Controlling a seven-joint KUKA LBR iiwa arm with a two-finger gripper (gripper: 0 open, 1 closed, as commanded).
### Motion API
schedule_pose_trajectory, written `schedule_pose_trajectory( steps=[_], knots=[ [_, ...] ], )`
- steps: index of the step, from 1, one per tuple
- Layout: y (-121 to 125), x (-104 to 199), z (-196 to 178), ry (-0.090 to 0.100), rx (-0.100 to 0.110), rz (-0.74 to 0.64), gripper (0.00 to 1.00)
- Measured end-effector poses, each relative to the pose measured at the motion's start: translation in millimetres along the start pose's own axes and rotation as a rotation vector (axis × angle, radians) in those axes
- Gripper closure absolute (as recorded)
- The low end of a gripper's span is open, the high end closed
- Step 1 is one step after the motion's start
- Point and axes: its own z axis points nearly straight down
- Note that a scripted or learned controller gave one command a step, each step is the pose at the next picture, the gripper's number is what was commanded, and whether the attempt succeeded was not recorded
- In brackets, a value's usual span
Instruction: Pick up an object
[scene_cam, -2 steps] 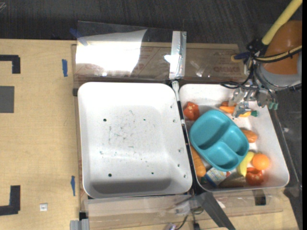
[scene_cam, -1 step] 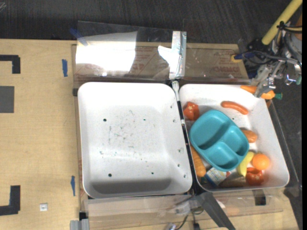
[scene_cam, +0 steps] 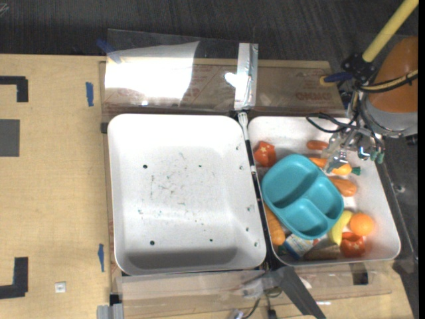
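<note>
The right bin (scene_cam: 388, 208) holds a teal two-part dish (scene_cam: 302, 195), tilted over other items. Around it lie a red tomato (scene_cam: 264, 153), orange carrot pieces (scene_cam: 346, 187), an orange (scene_cam: 362, 224), a yellow banana (scene_cam: 339, 228), a red fruit (scene_cam: 352, 246) and another carrot (scene_cam: 275, 231). My gripper (scene_cam: 340, 155) hangs low over the bin's back right part, just above a small orange piece (scene_cam: 341, 170) and next to a carrot piece (scene_cam: 317, 145). Cables partly hide it.
The left bin (scene_cam: 179, 191) sits beside the right one, with a narrow divider rim between them. A clear plastic sheet (scene_cam: 172, 75) with a taped edge lies behind the bins. My arm's orange band (scene_cam: 398, 72) is at the upper right.
</note>
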Motion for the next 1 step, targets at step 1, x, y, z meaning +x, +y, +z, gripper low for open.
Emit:
schedule_pose_trajectory(
  steps=[1],
  knots=[
    [45.7, -5.5, -132.3, -0.025, -0.002, 0.023, 1.00]
  ],
)
